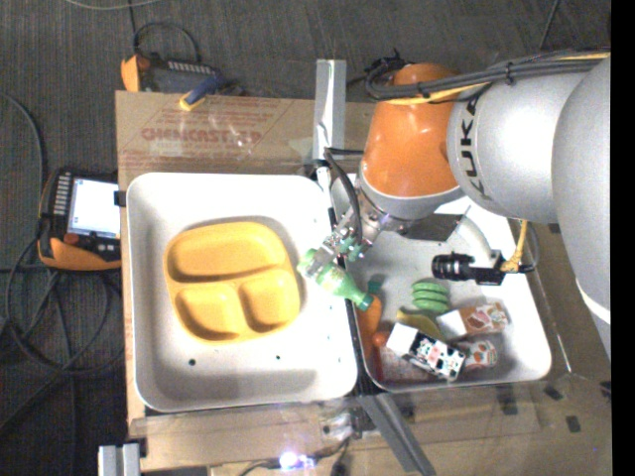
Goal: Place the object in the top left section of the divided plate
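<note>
Plate (233,278), yellow and divided, sits in the left bin (149,365). Just right of it, a green bottle (337,279) slants across the rims between the bins, directly under the gripper (343,246). Whether the gripper clasps the bottle cannot be told.

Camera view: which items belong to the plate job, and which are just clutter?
Job:
- gripper
- green bottle, at the gripper, over the gap between the bins
- yellow plate, left bin

Lying about, right bin:
- striped green piece
- orange piece
- boxes
</note>
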Motion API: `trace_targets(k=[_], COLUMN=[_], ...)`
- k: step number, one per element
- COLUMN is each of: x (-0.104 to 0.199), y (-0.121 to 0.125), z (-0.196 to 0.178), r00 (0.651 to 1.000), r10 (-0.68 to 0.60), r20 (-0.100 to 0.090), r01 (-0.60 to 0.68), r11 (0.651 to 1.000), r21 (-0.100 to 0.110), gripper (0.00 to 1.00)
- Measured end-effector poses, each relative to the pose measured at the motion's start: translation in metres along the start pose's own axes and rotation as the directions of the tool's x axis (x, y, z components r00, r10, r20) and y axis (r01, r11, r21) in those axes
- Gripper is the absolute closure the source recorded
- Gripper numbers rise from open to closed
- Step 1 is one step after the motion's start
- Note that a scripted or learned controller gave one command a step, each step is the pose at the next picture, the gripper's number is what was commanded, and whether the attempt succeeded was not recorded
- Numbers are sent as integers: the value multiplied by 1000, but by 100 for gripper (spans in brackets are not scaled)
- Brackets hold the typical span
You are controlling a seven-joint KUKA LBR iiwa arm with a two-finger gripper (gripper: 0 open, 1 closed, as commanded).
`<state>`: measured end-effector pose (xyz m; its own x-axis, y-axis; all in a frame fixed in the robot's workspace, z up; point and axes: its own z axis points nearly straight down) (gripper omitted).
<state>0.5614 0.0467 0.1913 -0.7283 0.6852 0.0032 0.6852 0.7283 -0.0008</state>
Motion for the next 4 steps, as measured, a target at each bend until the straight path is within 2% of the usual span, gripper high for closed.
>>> trace_targets(k=[1, 2, 3, 4], x=[-72, -72, -36, 45], y=[32, 33, 10, 23], z=[8, -1, -19, 9], r00=[996, 996, 997, 999], r10=[-92, -91, 73, 53], r20=[3, 4, 2, 1], r01=[92, 91, -73, -53], r11=[996, 996, 997, 999], r21=[2, 1, 0, 2], gripper=[100, 100, 100, 100])
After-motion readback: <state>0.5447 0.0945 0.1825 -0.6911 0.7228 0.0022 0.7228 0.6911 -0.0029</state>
